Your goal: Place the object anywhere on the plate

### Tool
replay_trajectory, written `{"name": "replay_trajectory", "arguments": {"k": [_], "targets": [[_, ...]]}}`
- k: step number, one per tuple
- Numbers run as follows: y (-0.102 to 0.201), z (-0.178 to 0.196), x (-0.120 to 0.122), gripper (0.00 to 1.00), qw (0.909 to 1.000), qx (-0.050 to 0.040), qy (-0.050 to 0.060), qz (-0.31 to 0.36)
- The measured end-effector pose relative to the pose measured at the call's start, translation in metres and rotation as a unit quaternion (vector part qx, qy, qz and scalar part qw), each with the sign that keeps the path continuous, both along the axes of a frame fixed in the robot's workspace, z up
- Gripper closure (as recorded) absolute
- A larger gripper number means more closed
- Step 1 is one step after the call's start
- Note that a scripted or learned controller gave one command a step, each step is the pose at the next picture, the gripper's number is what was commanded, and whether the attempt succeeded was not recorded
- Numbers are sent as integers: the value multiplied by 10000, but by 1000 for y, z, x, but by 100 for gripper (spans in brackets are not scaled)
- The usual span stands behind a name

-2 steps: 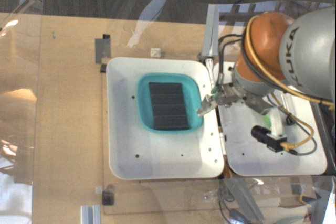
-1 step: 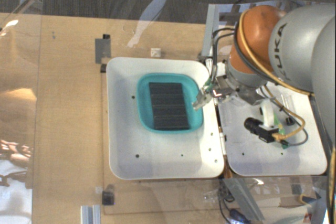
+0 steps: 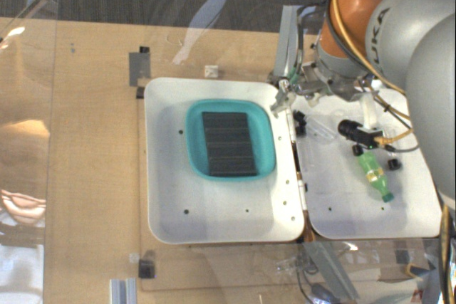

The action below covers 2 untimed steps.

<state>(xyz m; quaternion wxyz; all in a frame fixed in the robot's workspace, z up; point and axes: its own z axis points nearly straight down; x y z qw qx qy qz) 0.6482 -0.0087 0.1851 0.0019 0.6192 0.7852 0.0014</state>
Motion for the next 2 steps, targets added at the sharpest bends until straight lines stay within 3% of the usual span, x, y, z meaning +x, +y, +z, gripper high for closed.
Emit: {"name": "replay_trajectory", "arguments": {"k": [1,2], "targets": [[-33,1,-17,0,10000,-1,-4,53],[-25,1,8,0,9999,0,-6,-109]]}}
